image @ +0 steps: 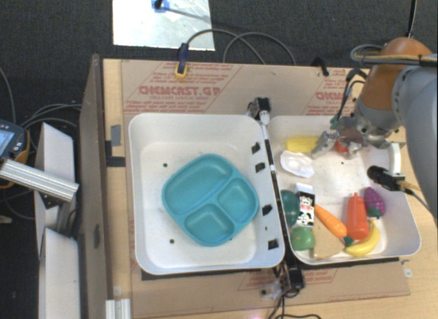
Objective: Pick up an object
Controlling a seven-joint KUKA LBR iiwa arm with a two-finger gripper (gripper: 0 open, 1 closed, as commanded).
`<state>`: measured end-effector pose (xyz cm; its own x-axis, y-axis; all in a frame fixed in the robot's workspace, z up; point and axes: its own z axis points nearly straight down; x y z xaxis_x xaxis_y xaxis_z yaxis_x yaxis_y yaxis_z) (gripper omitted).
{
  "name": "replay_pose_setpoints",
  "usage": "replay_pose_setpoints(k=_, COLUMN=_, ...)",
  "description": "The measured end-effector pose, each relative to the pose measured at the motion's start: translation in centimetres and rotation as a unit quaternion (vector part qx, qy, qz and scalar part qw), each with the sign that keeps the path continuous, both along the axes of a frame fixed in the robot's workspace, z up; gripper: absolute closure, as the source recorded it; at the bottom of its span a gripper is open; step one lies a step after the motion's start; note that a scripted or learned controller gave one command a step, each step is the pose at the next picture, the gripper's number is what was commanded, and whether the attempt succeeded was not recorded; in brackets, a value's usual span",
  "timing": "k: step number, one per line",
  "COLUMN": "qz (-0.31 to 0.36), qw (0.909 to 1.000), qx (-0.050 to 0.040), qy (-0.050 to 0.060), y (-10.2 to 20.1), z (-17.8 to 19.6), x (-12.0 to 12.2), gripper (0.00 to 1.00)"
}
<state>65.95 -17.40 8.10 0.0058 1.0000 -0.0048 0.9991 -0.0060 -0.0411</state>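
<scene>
My gripper point(333, 142) hangs low over the back of the right bin point(405, 239), reaching in from the right. It is just right of a yellow object point(301, 144), with a small red thing point(340, 148) right beside it; whether that thing is held is unclear. In the same bin lie a white object point(296, 165), a black-and-white carton point(306, 209), a carrot point(330, 221), a red vegetable point(356, 216), a banana point(363, 243), purple grapes point(374, 201) and two green pieces point(303, 237).
The left bin point(145, 148) holds a teal divided plate point(210, 199). A divider with black clips point(265, 167) separates the bins. A black-tipped part point(384, 176) juts over the right bin's right side. Cables run along the bench behind the bins.
</scene>
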Motion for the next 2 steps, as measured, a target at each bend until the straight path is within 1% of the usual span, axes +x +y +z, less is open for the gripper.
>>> replay_pose_setpoints(k=1, qz=0.003, qw=0.9998, qx=0.0017, qy=-0.021, y=-2.7, z=3.9, x=-2.8, gripper=0.0)
replay_pose_setpoints(k=2, qz=0.004, qw=0.9998, qx=0.0015, qy=-0.019, y=-1.3, z=0.3, x=-1.7, gripper=0.0)
